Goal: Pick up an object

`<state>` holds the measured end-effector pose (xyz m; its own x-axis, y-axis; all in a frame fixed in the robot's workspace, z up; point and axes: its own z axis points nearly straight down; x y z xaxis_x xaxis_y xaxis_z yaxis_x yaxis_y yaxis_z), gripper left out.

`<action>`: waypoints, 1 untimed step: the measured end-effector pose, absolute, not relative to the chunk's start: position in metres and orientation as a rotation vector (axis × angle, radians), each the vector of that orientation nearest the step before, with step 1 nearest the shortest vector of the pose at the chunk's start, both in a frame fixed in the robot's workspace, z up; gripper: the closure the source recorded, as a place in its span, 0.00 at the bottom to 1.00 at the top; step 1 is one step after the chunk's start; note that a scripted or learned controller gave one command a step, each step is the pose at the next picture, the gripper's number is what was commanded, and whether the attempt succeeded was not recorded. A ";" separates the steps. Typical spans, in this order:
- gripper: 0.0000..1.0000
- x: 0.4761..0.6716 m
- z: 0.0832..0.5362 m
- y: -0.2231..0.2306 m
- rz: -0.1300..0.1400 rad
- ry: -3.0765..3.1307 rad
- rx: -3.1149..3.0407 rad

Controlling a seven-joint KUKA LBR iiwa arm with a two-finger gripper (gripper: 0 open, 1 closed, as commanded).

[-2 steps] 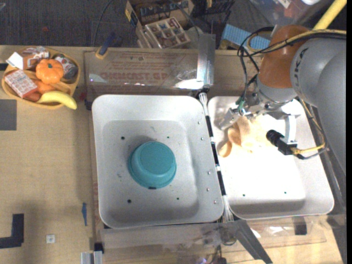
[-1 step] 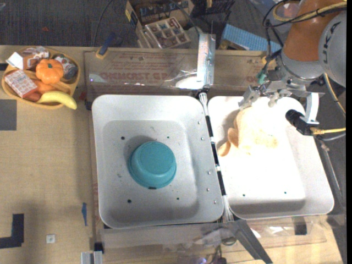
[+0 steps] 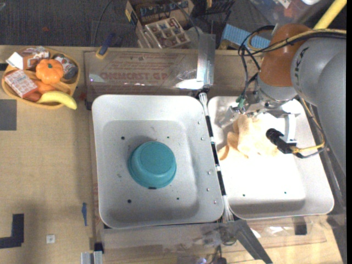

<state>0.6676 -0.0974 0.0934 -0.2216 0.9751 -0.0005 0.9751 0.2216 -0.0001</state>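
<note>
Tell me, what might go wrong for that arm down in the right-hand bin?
The pale crumpled thing under the arm looks soft and floppy, so it could slip away or snag as the arm lifts. It also lies close to the wall between the two bins, which the arm might bump. The teal bowl sits alone in the left bin, far from the arm, so this try probably won't reach it.

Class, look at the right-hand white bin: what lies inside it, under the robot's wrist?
Inside the right bin lies a pale tan, crumpled, cloth-like object near the bin's upper left. The arm's wrist overhangs its top edge, so the part beneath is covered and its full shape cannot be seen.
</note>
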 end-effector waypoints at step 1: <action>1.00 0.668 0.101 -0.098 -0.001 2.454 1.961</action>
